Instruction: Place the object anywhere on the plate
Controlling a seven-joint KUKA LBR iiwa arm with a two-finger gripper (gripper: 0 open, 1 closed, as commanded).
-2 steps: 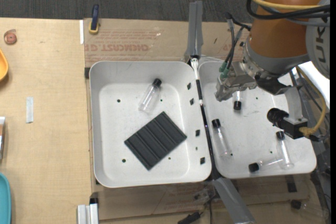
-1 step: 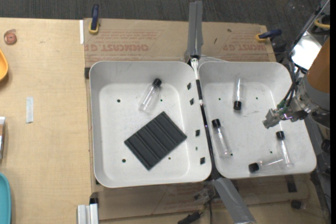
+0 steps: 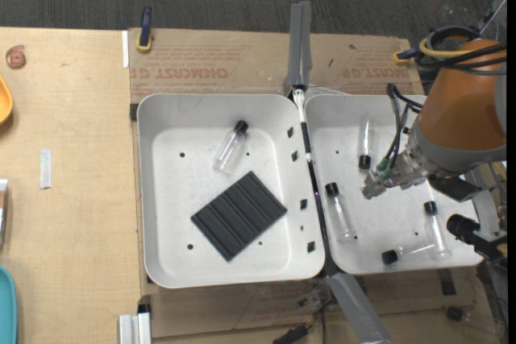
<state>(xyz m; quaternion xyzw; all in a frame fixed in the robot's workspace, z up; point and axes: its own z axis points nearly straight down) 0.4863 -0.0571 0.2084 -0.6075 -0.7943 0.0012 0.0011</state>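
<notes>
The arm [image 3: 463,105] reaches into the right bin [image 3: 355,258], and the gripper [image 3: 377,186] hangs low over its floor. Whether the jaws are apart or together, I cannot tell. Clear vials [image 3: 339,211] lie around the jaws. Far left of them, the left bin [image 3: 157,254] holds the dark ribbed plate [image 3: 239,215] and one vial [image 3: 229,147].

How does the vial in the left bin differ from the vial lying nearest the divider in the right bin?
The left-bin vial lies slanted with its black cap pointing up-right, beside the dark ribbed plate; the right-bin vial has its cap at its upper-left end. The left-bin vial is alone in its bin; the right-bin vial shares its bin with other vials, and the tool hovers near it. Both are clear with black caps, lying flat.
</notes>
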